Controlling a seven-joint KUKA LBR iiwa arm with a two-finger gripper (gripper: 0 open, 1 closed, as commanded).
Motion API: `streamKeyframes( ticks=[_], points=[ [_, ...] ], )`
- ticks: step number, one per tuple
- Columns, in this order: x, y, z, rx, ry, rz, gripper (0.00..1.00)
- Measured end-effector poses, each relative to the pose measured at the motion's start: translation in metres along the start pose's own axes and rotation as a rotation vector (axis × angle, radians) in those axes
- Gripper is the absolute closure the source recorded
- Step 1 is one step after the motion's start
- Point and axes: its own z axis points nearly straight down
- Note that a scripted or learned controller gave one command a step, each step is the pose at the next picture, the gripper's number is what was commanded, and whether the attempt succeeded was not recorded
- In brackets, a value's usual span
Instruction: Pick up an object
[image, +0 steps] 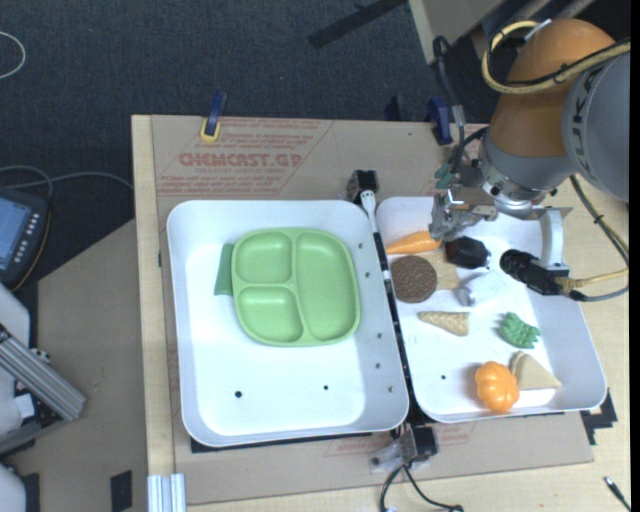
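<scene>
My gripper (446, 218) hangs over the far left part of the right bin (575, 330). Just below it lies an orange carrot (412, 242), and a small black object (466, 251) sits right beside it. A brown round cookie (413, 278) lies in front of the carrot. Further forward in that bin are a pale tortilla wedge (445, 321), a green leafy piece (518, 329), an orange pumpkin (496, 386) and a cream wedge (536, 372). A small grey piece (467, 293) lies near the cookie.
The left bin (190, 330) bears a green divided plate (295, 285) with a darker green flat piece (222, 270) sticking out at its left. The bins' adjoining rims (388, 300) run between them. Cardboard (250, 150) covers the bench behind.
</scene>
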Motion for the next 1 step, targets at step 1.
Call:
streamKeyframes(
  ticks=[1],
  points=[
    [-0.0041,0.0094,-0.0068,-0.003,0.0,0.0,1.0]
  ],
)
